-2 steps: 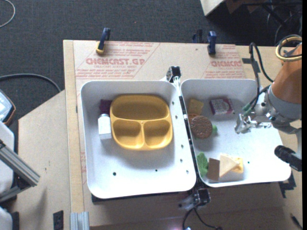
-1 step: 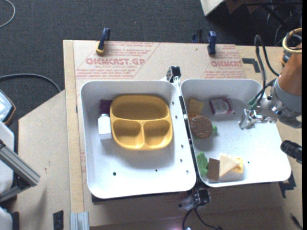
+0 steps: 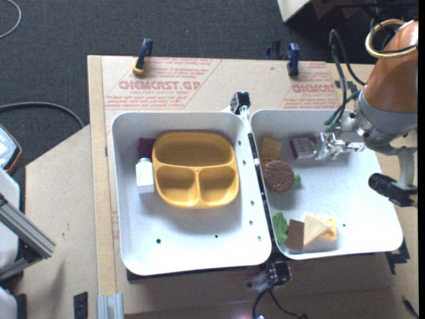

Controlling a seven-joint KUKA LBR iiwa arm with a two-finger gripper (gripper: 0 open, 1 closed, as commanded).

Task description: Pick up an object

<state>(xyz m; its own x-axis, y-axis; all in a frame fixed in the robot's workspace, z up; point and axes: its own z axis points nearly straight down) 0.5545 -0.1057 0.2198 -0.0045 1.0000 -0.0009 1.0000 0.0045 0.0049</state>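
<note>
Nearest in the right bin [image 3: 372,241], a sandwich wedge [image 3: 317,230] sits beside a brown block [image 3: 295,234]; farther back lies a burger patty [image 3: 277,175]. Beyond it, the gripper [image 3: 327,146] hovers just right of a small packet [image 3: 302,146] — finger state, can't tell.

left bin [image 3: 126,198]: divided tray [image 3: 196,168] | right bin [image 3: 372,224]: burger [image 3: 277,175], sandwich [image 3: 312,231]

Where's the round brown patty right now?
The round brown patty lies in the right bin, near its left wall, just below a yellow block and well above the sandwich wedge.
</note>
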